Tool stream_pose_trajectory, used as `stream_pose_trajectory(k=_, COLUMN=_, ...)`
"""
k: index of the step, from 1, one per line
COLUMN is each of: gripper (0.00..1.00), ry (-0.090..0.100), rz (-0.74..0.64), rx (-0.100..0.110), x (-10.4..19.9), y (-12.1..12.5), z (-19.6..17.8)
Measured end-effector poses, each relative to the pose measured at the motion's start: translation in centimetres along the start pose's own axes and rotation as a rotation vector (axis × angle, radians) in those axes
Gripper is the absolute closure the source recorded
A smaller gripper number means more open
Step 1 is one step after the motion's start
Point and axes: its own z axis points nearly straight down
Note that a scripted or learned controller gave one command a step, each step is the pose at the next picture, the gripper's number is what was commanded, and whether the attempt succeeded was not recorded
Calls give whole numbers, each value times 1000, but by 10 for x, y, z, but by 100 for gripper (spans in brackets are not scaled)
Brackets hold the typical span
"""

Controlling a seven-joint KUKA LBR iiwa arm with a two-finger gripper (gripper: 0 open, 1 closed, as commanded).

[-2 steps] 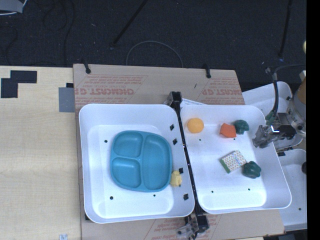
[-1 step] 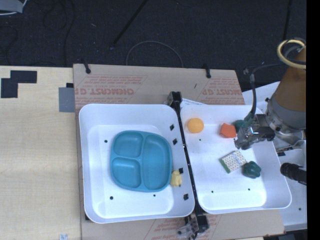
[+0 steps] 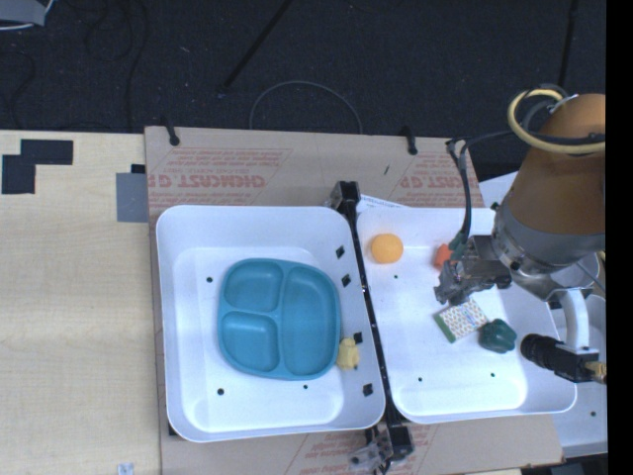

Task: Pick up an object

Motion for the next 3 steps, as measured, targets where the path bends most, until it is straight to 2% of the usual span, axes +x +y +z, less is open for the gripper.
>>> stream_pose_trajectory(k=1, gripper=100, ry=0, rz=-2, rx=1, x=61, y=0, z=12)
stream_pose_trajectory(k=2, gripper=100, ry=-1, rz=-1, rx=2, x=111, y=-12, z=30)
stream_pose_trajectory(k=3, gripper=100, ry=-1, rz=-2, rx=1, x=168, y=-18, z=28)
